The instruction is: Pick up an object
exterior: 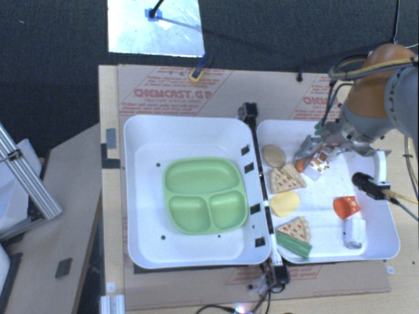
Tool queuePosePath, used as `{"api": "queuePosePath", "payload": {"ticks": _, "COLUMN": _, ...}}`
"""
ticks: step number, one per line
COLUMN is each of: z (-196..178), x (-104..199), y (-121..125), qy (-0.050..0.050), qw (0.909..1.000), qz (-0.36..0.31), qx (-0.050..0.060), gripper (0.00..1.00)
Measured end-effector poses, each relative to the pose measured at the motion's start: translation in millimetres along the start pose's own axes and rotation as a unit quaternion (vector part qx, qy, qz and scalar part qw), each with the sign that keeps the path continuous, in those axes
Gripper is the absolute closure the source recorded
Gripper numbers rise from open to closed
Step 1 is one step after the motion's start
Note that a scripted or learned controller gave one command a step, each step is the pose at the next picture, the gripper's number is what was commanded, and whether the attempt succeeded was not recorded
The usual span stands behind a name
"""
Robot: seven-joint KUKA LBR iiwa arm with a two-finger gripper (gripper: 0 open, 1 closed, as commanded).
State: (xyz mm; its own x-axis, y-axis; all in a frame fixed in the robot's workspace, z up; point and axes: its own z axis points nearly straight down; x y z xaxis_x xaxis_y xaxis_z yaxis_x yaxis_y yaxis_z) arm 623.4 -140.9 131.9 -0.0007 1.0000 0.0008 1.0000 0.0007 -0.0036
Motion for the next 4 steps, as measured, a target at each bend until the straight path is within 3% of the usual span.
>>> {"api": "queuePosePath", "payload": {"ticks": 1, "z": 18, "x": -2, "y": 7, "qy": -0.003, "qw": 0.9999, "qz": 0.0, "qx": -0.012, "gripper": 0.0}}
{"api": "queuePosePath", "payload": {"ticks": 2, "z": 6, "x": -5, "y": 9, "qy": -0.007, "qw": 0.9998, "qz": 0.0, "qx": -0.018, "gripper": 1.0}}
{"api": "queuePosePath", "payload": {"ticks": 3, "z": -42, "x": -13, "y": 14, "qy": -0.001, "qw": 1.0, "qz": 0.0, "qx": -0.005, "gripper": 1.0}}
{"api": "queuePosePath", "payload": {"ticks": 4, "z": -97, "x": -13, "y": 16, "qy": -0.001, "qw": 1.0, "qz": -0.002, "qx": -0.006, "gripper": 1.0}}
